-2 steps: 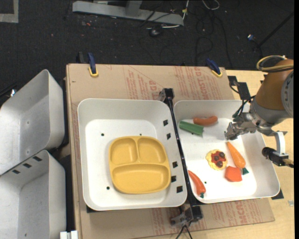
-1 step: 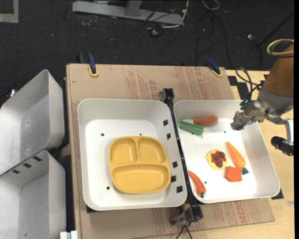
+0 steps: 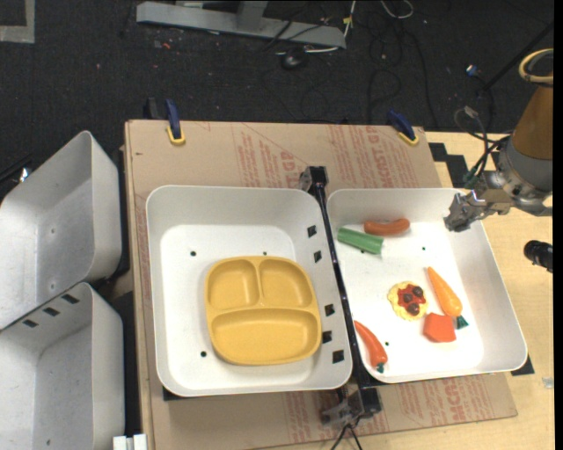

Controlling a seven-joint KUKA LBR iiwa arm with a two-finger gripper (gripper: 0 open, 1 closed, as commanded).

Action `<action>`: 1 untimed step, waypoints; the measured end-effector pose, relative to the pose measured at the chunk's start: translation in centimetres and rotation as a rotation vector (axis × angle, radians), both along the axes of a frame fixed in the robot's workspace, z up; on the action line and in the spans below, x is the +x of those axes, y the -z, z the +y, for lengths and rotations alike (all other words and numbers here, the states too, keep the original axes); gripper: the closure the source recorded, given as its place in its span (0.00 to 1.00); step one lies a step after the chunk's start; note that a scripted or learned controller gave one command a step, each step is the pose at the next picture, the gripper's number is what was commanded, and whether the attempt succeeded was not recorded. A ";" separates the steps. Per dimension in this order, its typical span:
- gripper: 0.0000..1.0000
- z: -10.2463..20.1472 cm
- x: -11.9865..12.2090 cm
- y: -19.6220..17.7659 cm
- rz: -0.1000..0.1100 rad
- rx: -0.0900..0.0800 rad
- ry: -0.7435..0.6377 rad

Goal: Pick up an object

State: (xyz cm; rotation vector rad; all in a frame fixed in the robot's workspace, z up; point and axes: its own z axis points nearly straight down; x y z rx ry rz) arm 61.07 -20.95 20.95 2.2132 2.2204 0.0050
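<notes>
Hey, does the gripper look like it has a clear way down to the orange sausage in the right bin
Probably yes. The gripper sits at the right bin's far right rim, and the orange sausage lies uncovered along the far side; the green piece beside it could crowd the fingers.

- Dark floor (image 3: 79,79) runs across the top, speckled and dull.
- Black cables (image 3: 387,79) loop over it, toward the right.
- A grey metal bar (image 3: 237,22) lies at a slant near the top edge.
- A brown board (image 3: 255,154) covers the bench, with red print on it.
- Two clamps, blue and yellow, grip its far edge: one on the left (image 3: 174,123), one on the right (image 3: 403,126).
- Pale wood bench (image 3: 519,264) shows at the right, with black tape marks (image 3: 449,158) near the board's corner.
- Two spare white tubs (image 3: 53,290) sit off to the left, one behind the other.
- Light is even and flat, with soft shadows.
</notes>
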 end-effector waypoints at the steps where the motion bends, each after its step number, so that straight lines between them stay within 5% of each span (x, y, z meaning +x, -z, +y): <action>1: 1.00 -0.2 -0.1 -6.4 -0.001 -0.001 0.000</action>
